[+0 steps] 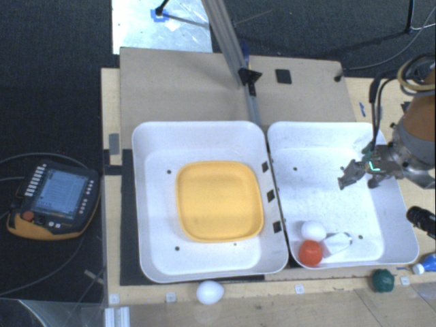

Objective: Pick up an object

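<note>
With its finger spread impossible to tell, the gripper (354, 174) hangs over the right bin (327, 138) and should descend squarely onto the near red ball (311, 252).

No text, label or number is legible on anything here.

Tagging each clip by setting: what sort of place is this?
Probably a robotics lab test bench: two white bins side by side, a teach pendant on dark carpet, and the arm's claw over the right bin.
</note>
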